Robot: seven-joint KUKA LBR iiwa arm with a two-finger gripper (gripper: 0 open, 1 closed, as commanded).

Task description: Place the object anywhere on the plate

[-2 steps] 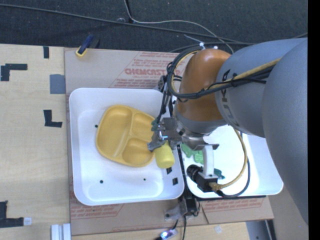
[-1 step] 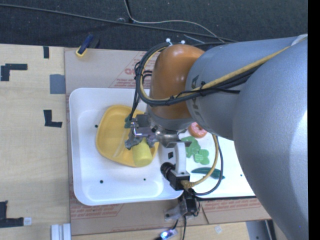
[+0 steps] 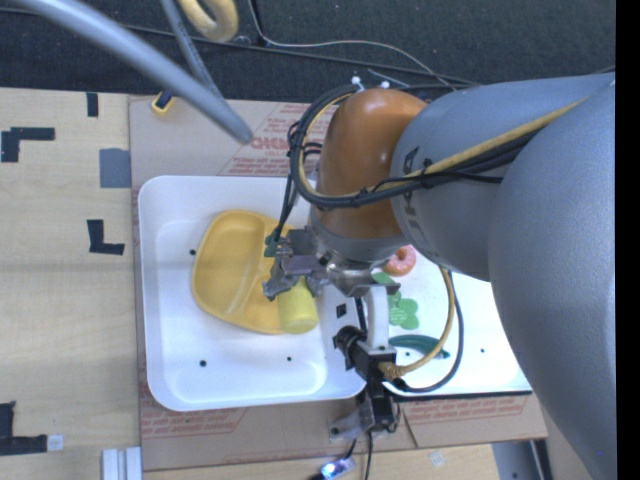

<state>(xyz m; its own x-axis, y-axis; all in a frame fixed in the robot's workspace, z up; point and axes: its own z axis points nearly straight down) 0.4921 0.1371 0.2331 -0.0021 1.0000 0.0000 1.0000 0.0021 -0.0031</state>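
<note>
A pink ring-shaped toy (image 3: 402,259) lies right of centre, a green toy (image 3: 404,313) just below it, and a dark teal piece (image 3: 418,343) lower still. A yellow loop (image 3: 203,0) hangs at the top left.

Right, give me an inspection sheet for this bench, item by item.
Surface: left white bin on a bench with cardboard under it; right white bin mostly covered by the arm.
Job's things: yellow plate in the left bin; pale yellow object at its right edge.
Clutter: pink piece, green piece in the right bin.
Hand: hand at the plate's right edge, above the object.
Cables: black and yellow cable looping off the wrist.
Surroundings: dark floor beyond.
</note>
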